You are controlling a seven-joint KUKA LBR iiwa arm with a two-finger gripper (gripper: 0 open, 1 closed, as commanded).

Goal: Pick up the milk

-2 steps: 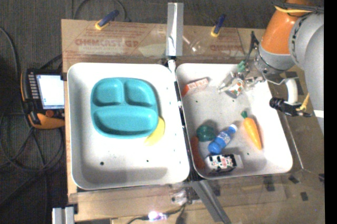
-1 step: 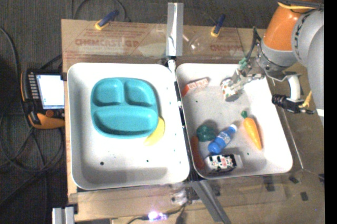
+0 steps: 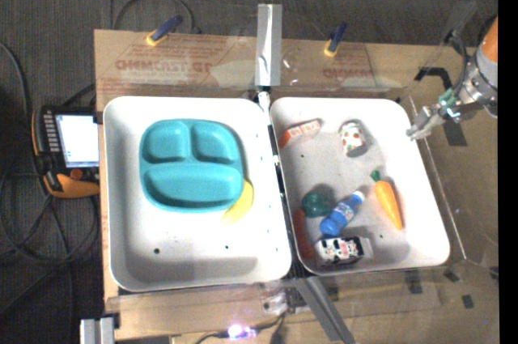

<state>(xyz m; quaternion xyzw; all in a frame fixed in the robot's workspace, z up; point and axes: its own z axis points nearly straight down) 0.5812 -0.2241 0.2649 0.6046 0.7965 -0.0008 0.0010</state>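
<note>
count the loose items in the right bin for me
6, maybe more hidden: red-and-white packet at the far left, spotted cup at the far middle, carrot on the right, green item, blue bottle beside it, milk carton at the near edge.

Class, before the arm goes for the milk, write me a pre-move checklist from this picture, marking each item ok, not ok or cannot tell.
1. Milk located, at the near edge of the right bin: ok.
2. Milk free to grasp: not ok; the bottle lies close beside it.
3. Tool above the milk: not ok; it is at the bin's far right rim.
4. Tool open: cannot tell.
5. Path over the carrot clear: cannot tell.
</note>
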